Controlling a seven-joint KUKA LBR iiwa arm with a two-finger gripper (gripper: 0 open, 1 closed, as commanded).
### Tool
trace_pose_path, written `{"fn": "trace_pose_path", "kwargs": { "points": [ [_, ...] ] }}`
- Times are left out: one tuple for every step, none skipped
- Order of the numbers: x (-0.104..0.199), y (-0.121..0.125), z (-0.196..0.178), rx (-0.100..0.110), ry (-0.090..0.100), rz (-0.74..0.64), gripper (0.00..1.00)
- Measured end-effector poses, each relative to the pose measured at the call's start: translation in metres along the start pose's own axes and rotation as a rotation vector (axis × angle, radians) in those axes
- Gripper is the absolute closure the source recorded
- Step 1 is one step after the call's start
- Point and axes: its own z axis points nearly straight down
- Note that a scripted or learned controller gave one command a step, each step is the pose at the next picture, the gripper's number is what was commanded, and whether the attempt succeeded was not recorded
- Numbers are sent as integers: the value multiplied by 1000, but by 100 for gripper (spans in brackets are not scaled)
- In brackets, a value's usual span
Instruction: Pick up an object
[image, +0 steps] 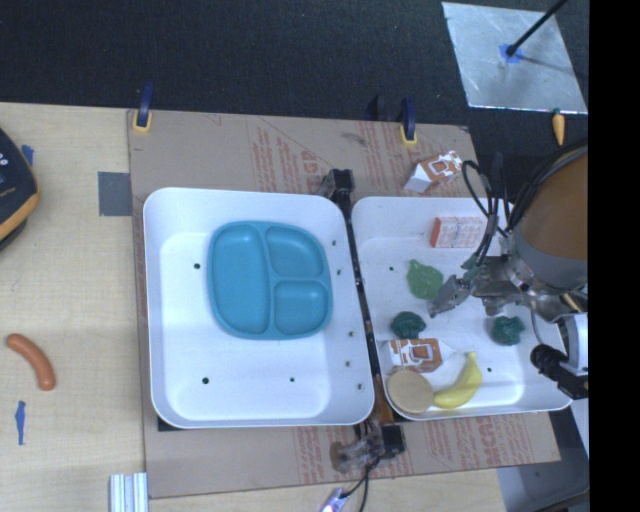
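The gripper hangs over the right bin, reaching in from the right, its dark fingers pointing left toward the bin's middle. Whether they are open or shut cannot be told; nothing shows between them.

Just left of the gripper lies a green leafy toy, pale green and crinkled, resting on the bin floor. Below it sits a darker green lump, rounded and bumpy. A second dark green lump lies to the right, under the wrist. Near the bin's top is a pink box, flat and oblong. Along the bottom edge a small brown-and-white carton lies above a tan disc, and a yellow banana curves beside the disc, touching it.

The left bin holds a blue divided plate with three sections. Another carton lies outside the bins, above the right one. A sausage rests on the bench far left
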Motion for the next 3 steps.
{"fn": "trace_pose_path", "kwargs": {
  "points": [
    [-33,86,102,0,-2,-2,0],
    [-35,86,91,0,-3,-4,100],
    [-34,86,91,0,-3,-4,0]
  ]
}}
